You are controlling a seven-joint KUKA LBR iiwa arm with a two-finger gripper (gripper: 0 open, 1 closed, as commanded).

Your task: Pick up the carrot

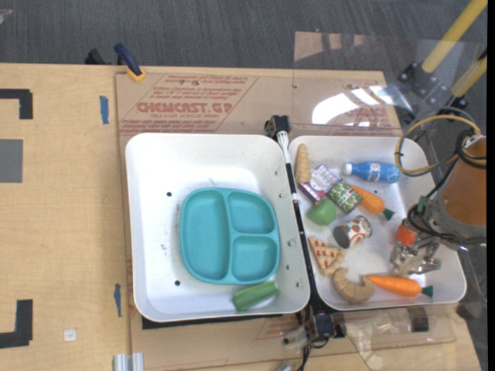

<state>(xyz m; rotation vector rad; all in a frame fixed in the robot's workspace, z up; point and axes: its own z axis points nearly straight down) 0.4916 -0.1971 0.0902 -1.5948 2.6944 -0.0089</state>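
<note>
From the overhead camera: the carrot point(396, 285) is lying flat near the front edge of the right bin point(452, 294), its tip almost up against a croissant point(352, 287), green end pointing right. The gripper point(413, 262) hangs just above and slightly behind it, and honestly I can't tell how its pincer is set, too much metal clutter down there. Nothing looks lifted, so I'd say the pick hasn't happened yet. There's a second carrot-looking thing point(371, 201) further back by the blue bottle point(372, 171). Left bin point(147, 230) just has the teal tray point(230, 236).
</note>
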